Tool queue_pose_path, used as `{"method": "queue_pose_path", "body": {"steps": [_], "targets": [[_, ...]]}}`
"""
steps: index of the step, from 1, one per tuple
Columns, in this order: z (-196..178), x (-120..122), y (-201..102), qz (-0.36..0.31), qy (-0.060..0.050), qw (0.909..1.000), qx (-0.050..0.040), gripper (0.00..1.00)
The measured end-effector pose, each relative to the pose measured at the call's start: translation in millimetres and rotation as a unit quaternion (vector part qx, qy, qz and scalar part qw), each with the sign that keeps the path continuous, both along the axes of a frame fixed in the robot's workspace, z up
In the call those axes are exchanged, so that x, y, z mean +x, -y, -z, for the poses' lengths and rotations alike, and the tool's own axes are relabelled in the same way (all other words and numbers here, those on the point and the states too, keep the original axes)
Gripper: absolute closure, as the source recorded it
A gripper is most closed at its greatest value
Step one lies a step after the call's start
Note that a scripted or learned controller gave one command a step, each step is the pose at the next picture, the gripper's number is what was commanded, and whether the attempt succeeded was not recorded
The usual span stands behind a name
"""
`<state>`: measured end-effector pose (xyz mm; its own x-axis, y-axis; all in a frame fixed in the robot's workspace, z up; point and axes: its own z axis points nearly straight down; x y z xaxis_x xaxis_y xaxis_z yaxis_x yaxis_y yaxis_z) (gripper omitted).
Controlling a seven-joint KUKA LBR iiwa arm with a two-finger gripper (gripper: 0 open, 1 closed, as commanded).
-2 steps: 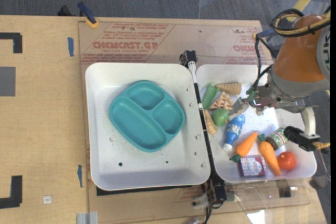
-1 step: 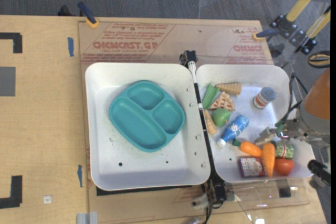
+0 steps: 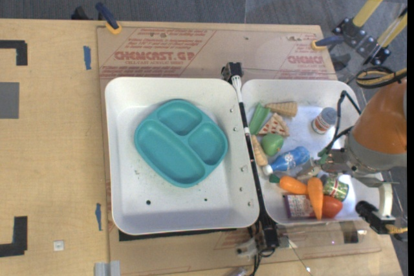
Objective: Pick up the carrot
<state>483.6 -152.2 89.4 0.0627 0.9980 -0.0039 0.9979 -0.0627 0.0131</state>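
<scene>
End effector point(image 3: 328, 163) just above carrot point(image 3: 315, 196)

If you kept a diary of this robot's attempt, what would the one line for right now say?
task: pick up carrot | carrot: lying in right bin among toys | arm: over right bin, beside carrot | teal plate: in left bin | grasp: not seen

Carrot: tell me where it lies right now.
The carrot lies in the right bin, near its front edge, upright in the camera view, between a green can and a purple box, just under the arm.
</scene>
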Motion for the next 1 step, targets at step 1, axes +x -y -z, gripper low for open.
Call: {"method": "queue_pose_path", "body": {"steps": [1], "targets": [[-0.6,2.3,-47.8,-0.006,0.004,1.0000,-0.0012,0.00]]}}
